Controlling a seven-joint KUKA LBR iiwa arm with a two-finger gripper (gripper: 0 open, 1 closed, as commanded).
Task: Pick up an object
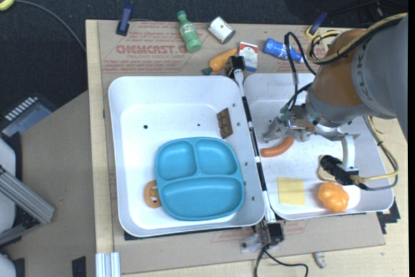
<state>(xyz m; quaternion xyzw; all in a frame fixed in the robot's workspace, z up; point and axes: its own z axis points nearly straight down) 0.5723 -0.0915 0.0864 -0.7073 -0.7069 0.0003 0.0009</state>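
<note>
Near edge, right of the blue plate (198, 178): a yellow square (291, 191) lies flat in the right bin (266, 97). Further right sits an orange fruit (333, 196), the two apart.
Blue plate: three compartments, resting in the left bin (162, 100), toward its near side.
Left of the plate: a brown pretzel (152, 194) sits tight against the rim, partly tucked under it.
Task's thing: an orange-red sausage (276, 148) lies in the right bin, right of the plate and a touch farther back, close to the wall between the bins.
Pincer (280, 132): down low, right at the sausage's far side. Released or clenched? Can't tell from this angle, and contact can't be called either.
Arm (363, 74): grey with an orange band, reaching in from far right of the plate.
Just behind the plate: a brown chocolate piece (224, 122) by the left bin's right wall.
Far beyond the plate, on the tabletop (149, 48): a carrot (220, 61) and a small carton (248, 55) sit side by side, with a blue packet (279, 48) to their right. Farther back are a green bottle (189, 32) and a white can (221, 29), and a dark blue pen (124, 18) lies off to the left.
</note>
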